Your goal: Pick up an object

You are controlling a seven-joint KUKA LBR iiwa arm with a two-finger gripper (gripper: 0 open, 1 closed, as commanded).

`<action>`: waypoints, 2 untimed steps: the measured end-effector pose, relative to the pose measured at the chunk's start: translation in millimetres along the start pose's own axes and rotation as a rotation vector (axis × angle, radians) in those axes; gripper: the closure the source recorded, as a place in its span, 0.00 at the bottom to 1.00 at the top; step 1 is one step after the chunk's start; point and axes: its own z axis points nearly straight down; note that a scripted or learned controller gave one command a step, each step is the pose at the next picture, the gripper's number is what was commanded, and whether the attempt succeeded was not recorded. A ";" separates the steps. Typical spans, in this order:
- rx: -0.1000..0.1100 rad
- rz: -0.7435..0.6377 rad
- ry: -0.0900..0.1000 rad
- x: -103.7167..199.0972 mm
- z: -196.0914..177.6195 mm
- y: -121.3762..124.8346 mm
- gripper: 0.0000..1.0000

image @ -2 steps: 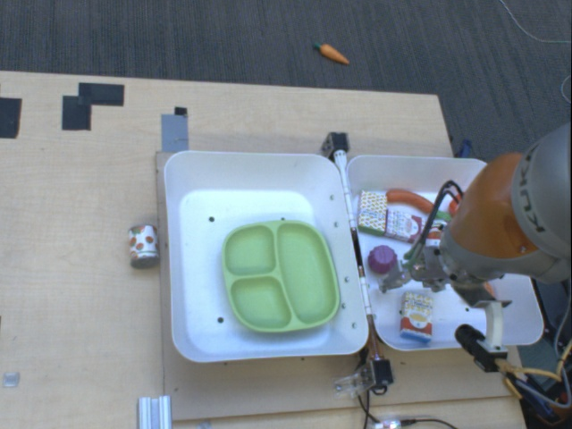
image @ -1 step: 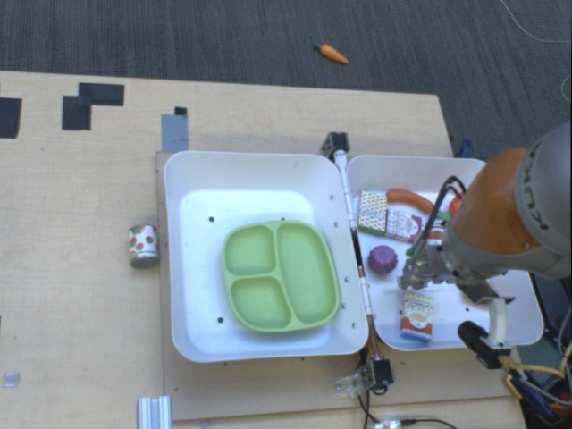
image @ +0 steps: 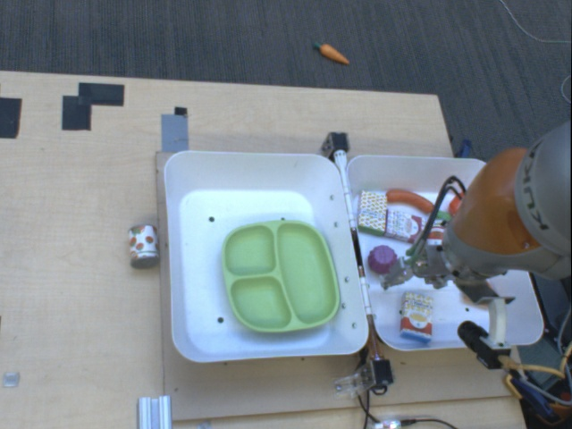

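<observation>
Orange-banded arm (image: 500, 217) hides tool (fingers unseen) over right bin (image: 527, 324).

Pale wooden bench (image: 80, 266) on dark grey carpet (image: 223, 21).

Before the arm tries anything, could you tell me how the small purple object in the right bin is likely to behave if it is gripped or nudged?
The purple object looks rounded, so it may roll across the right bin's smooth white floor if nudged. Being small, it is probably light. The carton lies close beside it, so a push that way would likely bump it.
</observation>
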 end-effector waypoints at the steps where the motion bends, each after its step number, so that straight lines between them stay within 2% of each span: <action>1: 0.009 0.003 0.001 -3.6 21.8 -3.9 0.00; 2: 0.003 0.001 0.000 -3.5 10.3 -1.4 1.00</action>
